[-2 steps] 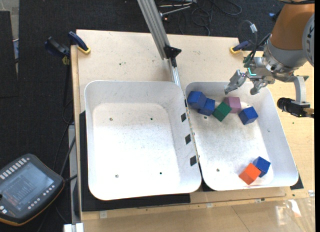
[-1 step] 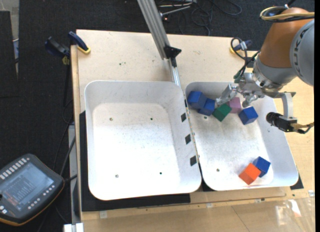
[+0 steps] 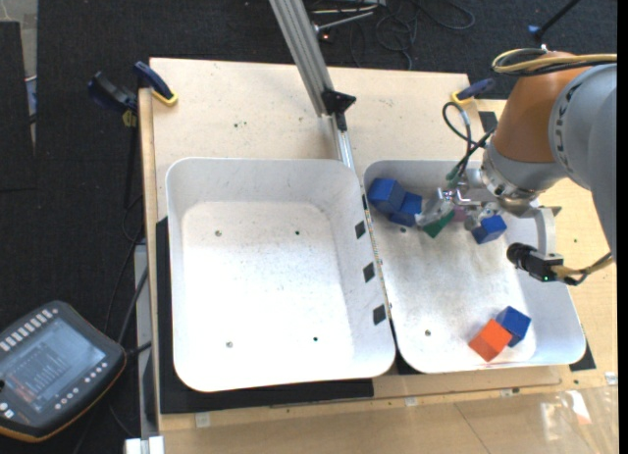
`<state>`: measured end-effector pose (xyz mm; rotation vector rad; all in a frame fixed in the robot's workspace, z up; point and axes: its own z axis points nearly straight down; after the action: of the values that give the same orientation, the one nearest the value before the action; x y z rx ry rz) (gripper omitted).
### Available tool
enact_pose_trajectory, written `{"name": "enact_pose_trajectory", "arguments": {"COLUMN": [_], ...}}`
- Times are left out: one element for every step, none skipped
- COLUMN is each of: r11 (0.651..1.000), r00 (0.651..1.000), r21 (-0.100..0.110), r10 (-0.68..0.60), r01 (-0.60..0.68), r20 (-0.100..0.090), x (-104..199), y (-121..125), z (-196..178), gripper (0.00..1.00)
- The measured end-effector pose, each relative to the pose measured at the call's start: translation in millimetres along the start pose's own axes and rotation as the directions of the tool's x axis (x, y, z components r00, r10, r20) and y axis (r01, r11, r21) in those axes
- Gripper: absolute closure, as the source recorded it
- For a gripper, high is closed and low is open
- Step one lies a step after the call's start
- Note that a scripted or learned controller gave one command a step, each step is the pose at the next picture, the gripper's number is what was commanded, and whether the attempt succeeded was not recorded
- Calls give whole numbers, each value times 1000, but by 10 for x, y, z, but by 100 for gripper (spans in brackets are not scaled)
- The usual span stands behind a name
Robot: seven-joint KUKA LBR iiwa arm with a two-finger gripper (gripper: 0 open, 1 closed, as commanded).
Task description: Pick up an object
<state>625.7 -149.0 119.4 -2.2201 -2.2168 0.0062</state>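
We see the arm (image 3: 554, 124) reaching in over the right-hand bin (image 3: 549, 290), its orange band showing above the grey wrist. The gripper (image 3: 453, 209) sits low in the far part of that bin, among a small cluster of objects. We cannot tell from this slanted view how the gripper stands, because the metal parts and the objects around them blur together.

Just beside the gripper, on the side toward the left-hand bin (image 3: 196, 246), lie two blue blocks (image 3: 392, 200) touching each other, close to the bin's far corner. A small green piece (image 3: 435, 224) lies right at the gripper's tip, touching or nearly touching it; we cannot tell whether it is held. Just on the other side of the gripper, under the wrist, sits another blue block (image 3: 488, 229).

Well apart from the gripper, toward the near edge of the same bin, an orange block (image 3: 490, 340) and a further blue block (image 3: 513, 325) rest against each other.

A black cable with a connector (image 3: 535, 263) hangs from the wrist over the bin's outer rim. Beyond the gripper, a slanted metal pole (image 3: 299, 30) comes down to the seam between the two bins. Far off, at the bench's near left, lies a teach pendant (image 3: 49, 369).
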Motion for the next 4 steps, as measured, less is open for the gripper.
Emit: {"name": "enact_pose_trajectory", "arguments": {"r11": [1000,1000,1000,1000], "r00": [1000,1000,1000,1000], "r21": [-3,-7,-12,-15], "r10": [-1,0,-2,-3], "r01": [1,0,2,4], "r20": [0,1,2,3], "x": [5,3,8,-14], "y": [-1,7,4,-10], "z": [255,136,-294,-934], "gripper": [0,100,100,100]}}
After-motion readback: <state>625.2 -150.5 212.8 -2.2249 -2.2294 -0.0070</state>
